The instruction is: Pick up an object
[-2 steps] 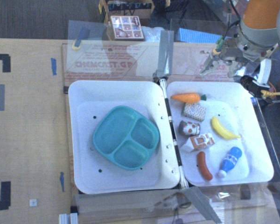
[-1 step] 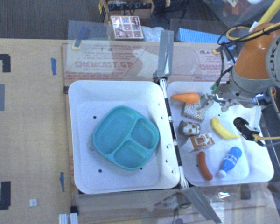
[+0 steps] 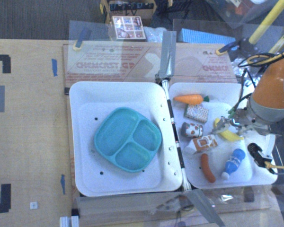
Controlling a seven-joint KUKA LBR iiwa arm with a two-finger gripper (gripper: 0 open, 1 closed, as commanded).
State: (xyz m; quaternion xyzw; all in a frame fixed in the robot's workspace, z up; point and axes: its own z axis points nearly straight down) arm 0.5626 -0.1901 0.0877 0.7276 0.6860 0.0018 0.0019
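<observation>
Bench (image 3: 28, 126) of pale wood, carrying two shallow white bins side by side. Left bin (image 3: 85, 96): a teal divided plate (image 3: 128, 139) with three compartments lies flat near its middle, turned at an angle to the bin walls. Right bin (image 3: 262, 178): several small items. Along the far side, an orange toy carrot (image 3: 189, 99) with a green stub lies on its side; just in front of it, a speckled grey block (image 3: 196, 113). Nearer the divider stands a small can (image 3: 191, 129) with a red and white label, and beside it lies a white and brown carton (image 3: 205, 144). A red-brown sausage (image 3: 208, 168) lies near the front wall. To its right, a blue bottle (image 3: 233, 163) with a white cap lies tilted. A yellow item, probably a banana (image 3: 230, 135), lies under the claw. The claw (image 3: 226, 123) hangs low over the bin's centre-right, just above that yellow item; whether its fingers are apart or closed cannot be told, since the view there is cluttered. The grey arm (image 3: 270, 96) with orange band enters from the right.
</observation>
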